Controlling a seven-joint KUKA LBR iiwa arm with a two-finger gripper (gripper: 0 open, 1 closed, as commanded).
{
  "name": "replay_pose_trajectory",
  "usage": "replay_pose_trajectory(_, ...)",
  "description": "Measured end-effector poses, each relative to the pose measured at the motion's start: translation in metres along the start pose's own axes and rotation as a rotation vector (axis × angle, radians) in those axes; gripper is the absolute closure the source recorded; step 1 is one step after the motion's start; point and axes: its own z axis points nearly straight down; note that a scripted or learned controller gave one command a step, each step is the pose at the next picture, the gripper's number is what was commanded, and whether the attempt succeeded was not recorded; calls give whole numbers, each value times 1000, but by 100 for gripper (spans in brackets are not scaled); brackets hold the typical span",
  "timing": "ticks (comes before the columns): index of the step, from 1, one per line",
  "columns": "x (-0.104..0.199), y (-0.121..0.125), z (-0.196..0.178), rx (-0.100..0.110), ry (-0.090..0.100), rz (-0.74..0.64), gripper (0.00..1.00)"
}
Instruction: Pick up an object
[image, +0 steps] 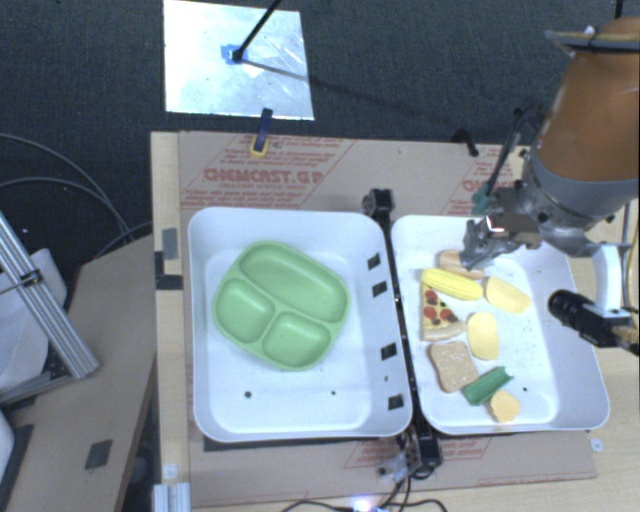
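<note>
The right bin (575, 395) holds toy food: a yellow corn cob (451, 284), a pizza slice (438, 314), a slice of bread (453, 365), a green pepper (486, 385), and several pale yellow pieces (506, 295) (483, 335) (505, 406). A tan piece (450, 262) lies at the bin's far side, partly under the gripper. My gripper (480, 246) hangs low over that far end, just above the tan piece and the corn cob. The arm's orange band (596, 100) is at the upper right.
The left bin (215, 400) carries a green three-compartment plate (282, 305). A black divider with clips (392, 310) runs between the bins. A black fixture (580, 315) sits over the right bin's right edge. Cardboard lies under both bins.
</note>
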Motion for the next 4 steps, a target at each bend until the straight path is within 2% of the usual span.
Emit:
replay_pose_trajectory(1, 48, -23, 22, 1, 2, -3, 100)
replay_pose_trajectory(2, -30, 39, 72, 0, -3, 11, 100)
replay_pose_trajectory(3, -25, 37, 69, -1, -1, 4, 0)
replay_pose_trajectory(4, -25, 38, 58, -3, 0, 1, 100)
